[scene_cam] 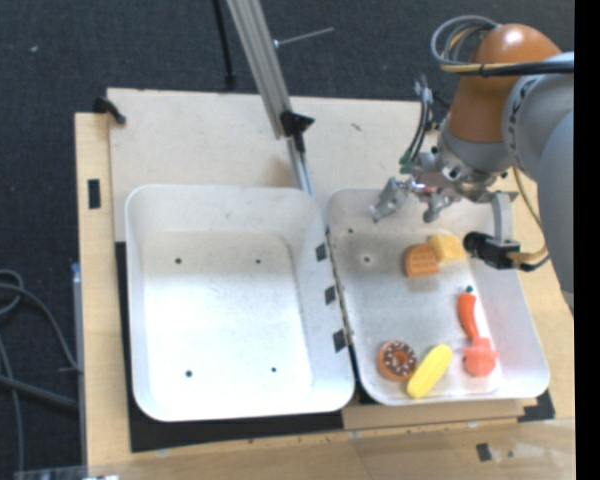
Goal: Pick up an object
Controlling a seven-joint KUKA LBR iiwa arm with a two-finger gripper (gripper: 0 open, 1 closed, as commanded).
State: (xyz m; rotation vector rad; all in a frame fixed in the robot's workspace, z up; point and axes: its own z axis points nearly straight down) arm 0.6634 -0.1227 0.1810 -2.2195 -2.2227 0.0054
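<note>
My gripper (412, 202) hangs open over the far edge of the right bin (365, 288), with nothing between its two grey fingers. Just below and right of it lie a tan block (421, 261) and a yellow piece (446, 246), side by side and touching. Further toward the front of the same bin sit an orange carrot-like toy (471, 330), a yellow corn cob (429, 370) and a brown round doughnut (395, 359).
The left bin (220, 298) stands beside the right one, sharing a middle edge. A slanted metal pole (265, 68) rises behind the bins. The grey arm with its orange band (495, 88) comes in from the right. Cables lie on the floor at left.
</note>
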